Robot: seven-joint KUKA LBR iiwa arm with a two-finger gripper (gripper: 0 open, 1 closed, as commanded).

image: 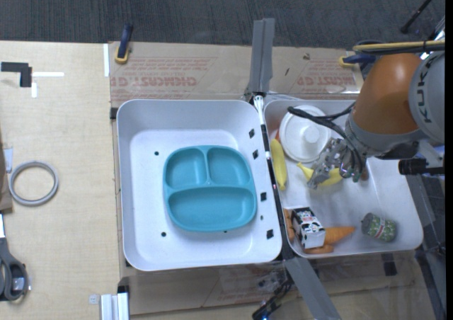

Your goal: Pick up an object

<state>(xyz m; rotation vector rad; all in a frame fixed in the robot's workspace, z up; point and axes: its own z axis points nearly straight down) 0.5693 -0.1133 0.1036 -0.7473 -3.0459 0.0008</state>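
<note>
The right bin [407, 195] is crowded along its left wall and near rim, with bare floor open in its middle and toward the right wall; the left bin [134, 170] keeps a free margin all round one teal divided plate [210, 188]. The gripper [338, 168] hangs low over the right bin's upper middle, and whether its fingers are apart or closed cannot be told. A small yellow piece [322, 177] lies right under the claw — touching or not is unclear. One banana [279, 164] lies along the left wall, one white bowl [304, 134] just behind the gripper, one boxed carton [307, 227] and one carrot [336, 235] at the near rim, one green lump [379, 227] well apart to the right
</note>
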